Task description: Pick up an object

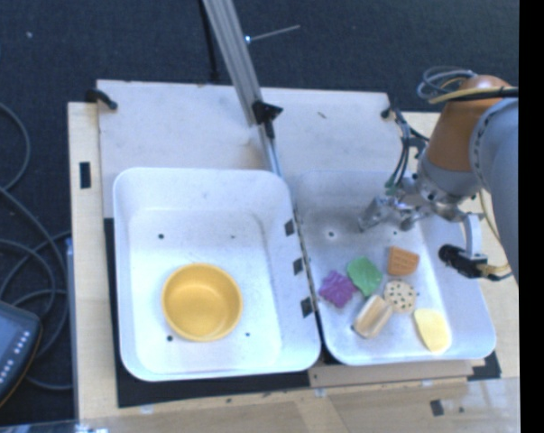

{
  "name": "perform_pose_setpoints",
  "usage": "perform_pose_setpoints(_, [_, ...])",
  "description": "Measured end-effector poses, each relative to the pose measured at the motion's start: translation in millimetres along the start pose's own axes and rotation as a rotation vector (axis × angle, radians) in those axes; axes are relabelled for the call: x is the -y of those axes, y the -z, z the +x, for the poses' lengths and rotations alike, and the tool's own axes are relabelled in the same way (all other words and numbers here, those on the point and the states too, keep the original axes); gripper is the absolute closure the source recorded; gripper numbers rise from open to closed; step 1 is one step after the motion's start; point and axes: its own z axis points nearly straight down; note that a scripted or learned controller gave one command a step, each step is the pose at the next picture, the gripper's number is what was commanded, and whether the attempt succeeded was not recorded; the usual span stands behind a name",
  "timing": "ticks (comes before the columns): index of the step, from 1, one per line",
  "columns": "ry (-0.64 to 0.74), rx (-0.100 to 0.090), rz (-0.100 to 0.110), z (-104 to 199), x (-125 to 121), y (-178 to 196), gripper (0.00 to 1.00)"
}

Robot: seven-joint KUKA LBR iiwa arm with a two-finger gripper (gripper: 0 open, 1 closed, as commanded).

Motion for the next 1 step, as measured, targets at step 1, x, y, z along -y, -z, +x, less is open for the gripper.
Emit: perform_pose_setpoints(1, [0.002,0.004,-0.009,-1.4,-2.2,15.6,1.00])
